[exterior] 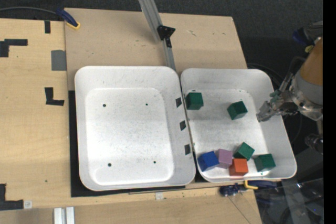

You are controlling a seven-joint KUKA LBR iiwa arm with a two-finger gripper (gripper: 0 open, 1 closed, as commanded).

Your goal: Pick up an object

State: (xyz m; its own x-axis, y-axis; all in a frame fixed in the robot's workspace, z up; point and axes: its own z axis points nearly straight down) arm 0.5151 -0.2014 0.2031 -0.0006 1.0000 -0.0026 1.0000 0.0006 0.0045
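Observation:
The right bin (262, 81) holds several small blocks. A green block (194, 100) sits at its upper left and another green block (237, 109) lies near the middle. At the front lie a blue block (208, 160), a purple block (225, 157), an orange block (239, 166) and two more green blocks (244, 151) (264, 162). My gripper (269, 109) hangs at the bin's right rim, right of the middle green block and apart from it. Nothing shows between its fingers.
The left bin (126, 126) stands beside the right one. A slanted metal pole (149, 5) runs from the top down to the gap between the bins. The wooden bench (31, 113) extends to the left.

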